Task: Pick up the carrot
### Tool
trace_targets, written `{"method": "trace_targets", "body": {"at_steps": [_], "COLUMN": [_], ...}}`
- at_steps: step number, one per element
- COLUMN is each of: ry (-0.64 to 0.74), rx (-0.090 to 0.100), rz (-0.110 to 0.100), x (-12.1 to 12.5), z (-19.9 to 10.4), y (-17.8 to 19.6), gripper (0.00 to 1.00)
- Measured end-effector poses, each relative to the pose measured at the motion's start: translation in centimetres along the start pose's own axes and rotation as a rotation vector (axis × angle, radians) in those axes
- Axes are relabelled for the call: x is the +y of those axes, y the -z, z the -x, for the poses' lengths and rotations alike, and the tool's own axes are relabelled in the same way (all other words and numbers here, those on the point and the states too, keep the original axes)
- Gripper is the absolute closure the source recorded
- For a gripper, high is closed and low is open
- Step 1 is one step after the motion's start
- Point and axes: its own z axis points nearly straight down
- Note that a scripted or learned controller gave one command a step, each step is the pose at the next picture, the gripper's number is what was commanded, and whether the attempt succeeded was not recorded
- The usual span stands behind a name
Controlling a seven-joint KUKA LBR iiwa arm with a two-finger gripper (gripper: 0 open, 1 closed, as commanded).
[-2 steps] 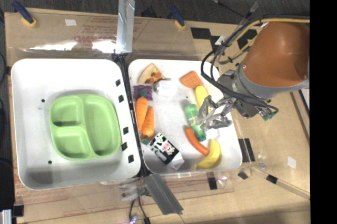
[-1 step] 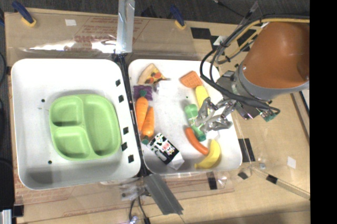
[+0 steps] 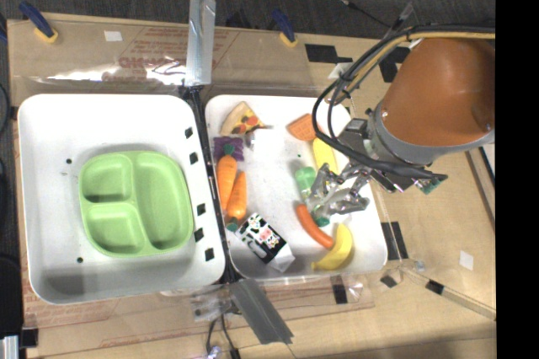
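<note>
Two orange carrots lie side by side at the left wall of the right bin (image 3: 370, 218), the longer carrot (image 3: 226, 177) beside a shorter one (image 3: 239, 195). A thinner orange-red carrot-like piece (image 3: 314, 227) lies near the bin's right side. My gripper (image 3: 335, 199) hangs over the right part of that bin, just above and right of the thin piece and well right of the carrot pair. Its metal fingers (image 3: 321, 195) stand open and nothing shows between them.
The right bin also holds a pizza slice (image 3: 242, 120), a purple item (image 3: 226, 149), an orange wedge (image 3: 301, 128), a green piece (image 3: 305, 179), a yellow piece (image 3: 324, 155), a banana (image 3: 337, 250) and a cow-patterned carton (image 3: 264, 238). The left bin (image 3: 42, 121) holds a green divided plate (image 3: 135, 202).
</note>
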Motion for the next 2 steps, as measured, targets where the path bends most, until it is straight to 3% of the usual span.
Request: {"method": "trace_targets", "body": {"at_steps": [1,2], "ry": [0.337,0.547], "rx": [-0.001,0.001], "rz": [-0.001,0.003], "x": [-4.8,-2.0], "z": [-2.2,-2.9], "y": [-2.6,-1.9], "gripper": [1.0,1.0]}}
